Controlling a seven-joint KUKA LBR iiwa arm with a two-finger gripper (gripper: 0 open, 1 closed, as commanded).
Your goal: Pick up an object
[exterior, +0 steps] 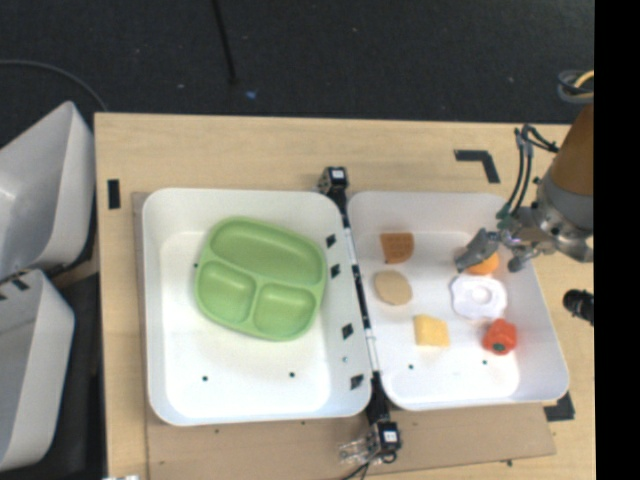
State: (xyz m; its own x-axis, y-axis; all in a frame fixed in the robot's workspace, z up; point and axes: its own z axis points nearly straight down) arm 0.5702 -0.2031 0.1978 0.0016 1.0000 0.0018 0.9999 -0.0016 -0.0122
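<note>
orange object (485, 264) half hidden between open gripper (493, 253) fingers, right bin (540, 368).

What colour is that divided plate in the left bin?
Light green: the divided plate lies in the left bin, shown best in the camera view.

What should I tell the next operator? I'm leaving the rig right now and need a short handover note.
Gripper: low over the right bin, fingers spread either side of a small orange piece near the bin's far right; not lifted, so no grasp confirmed.
Also in the right bin: brown square piece, tan round piece, yellow piece, white round object, red-orange piece.
Left bin: green divided plate.
Done: the arm has reached a candidate object.
Left: close on it, lift it clear, check that it is held.
</note>
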